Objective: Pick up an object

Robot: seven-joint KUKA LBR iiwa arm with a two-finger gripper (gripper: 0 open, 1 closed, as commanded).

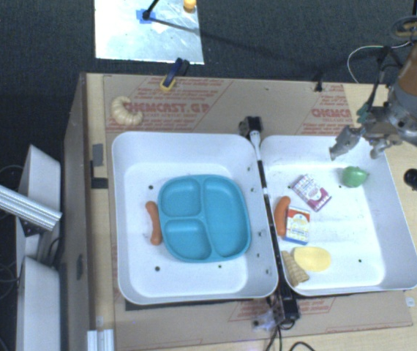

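Pincer (360, 144), fingers apart and holding nothing, hovers just up-left of a roundish green object (354, 175), seemingly without a long axis, in the right bin (395, 229) on the cardboard-covered worktop (194, 104).

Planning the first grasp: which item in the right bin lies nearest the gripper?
The green ball, just below the gripper at the bin's far right; the packets, sausage and yellow piece lie farther left.

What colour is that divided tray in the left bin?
Light blue, seen clearly in the camera view: the divided tray.
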